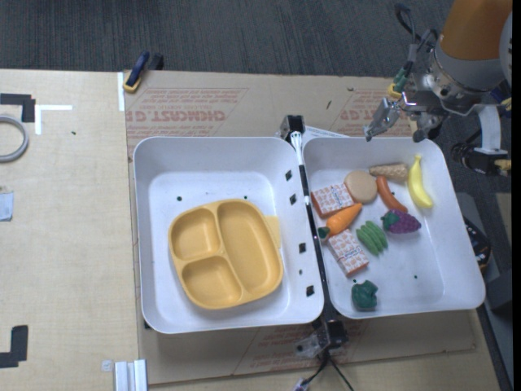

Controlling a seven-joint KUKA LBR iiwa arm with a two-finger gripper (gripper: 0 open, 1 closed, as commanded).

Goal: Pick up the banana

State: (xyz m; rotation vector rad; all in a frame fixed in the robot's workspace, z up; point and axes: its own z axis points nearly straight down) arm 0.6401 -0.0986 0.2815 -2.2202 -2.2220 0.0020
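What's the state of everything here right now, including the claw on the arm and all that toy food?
Tool: above the right bin's far edge, holding nothing.
Banana: loose in the right bin, untouched.
Carrot: lying flat, between two small boxes.
Grapes: resting beside the banana.
Broccoli: alone near the front.
Yellow divided plate: upright in the left bin, nothing on it.

The arm (480,23) is cut off by the top-right edges.

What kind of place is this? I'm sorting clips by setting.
Probably a robot lab bench: toy food like a banana in a white bin, a yellow divided plate, and tape marks on the bench.
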